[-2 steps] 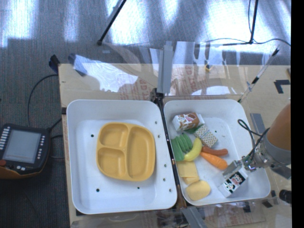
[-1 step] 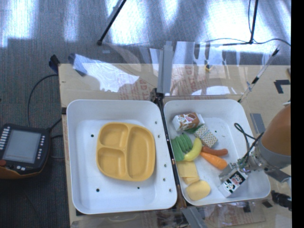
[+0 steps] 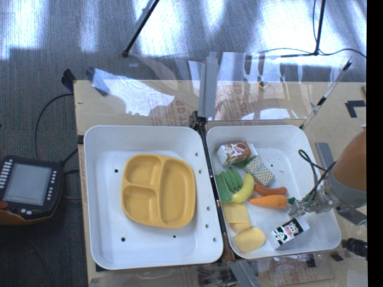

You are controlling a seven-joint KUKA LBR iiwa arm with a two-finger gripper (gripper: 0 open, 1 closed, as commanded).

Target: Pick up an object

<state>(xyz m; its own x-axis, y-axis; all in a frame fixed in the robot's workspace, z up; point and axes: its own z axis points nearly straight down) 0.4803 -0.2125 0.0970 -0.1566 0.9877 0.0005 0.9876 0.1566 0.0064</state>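
carrot (image 3: 268,201): lay flat in the right bin (image 3: 320,154), orange, tip pointing toward the yellow tray; the toy nearest the jaws, just left of them
jaws (image 3: 301,204): sat low over the right bin, between the carrot and the milk carton (image 3: 287,232); too small and blurred, could not tell if spread or pressed together, nothing seen pinched
arm (image 3: 353,175): came in over the right bin's right rim, orange band at frame edge, cables looped above the wrist
milk carton: black and white, tilted, just below the jaws, near the right bin's front rim
sausage (image 3: 270,190): red-orange, just above the carrot, close beside it
banana (image 3: 244,188): yellow, left of the carrot, lying against the green pea pods (image 3: 227,184)
patterned block (image 3: 259,170): above the sausage, next to the snack box (image 3: 234,153)
cheese slices (image 3: 237,214): pale yellow, below the banana, left of the carrot
round yellow piece (image 3: 249,239): below the cheese slices, at the right bin's front-left corner
yellow tray (image 3: 159,190): three compartments, sat in the middle of the left bin (image 3: 102,160), well apart from the carrot
table (image 3: 143,109): carried both bins side by side, clear sheet over the rear part
pendant (image 3: 29,187): off the table, far left of the left bin
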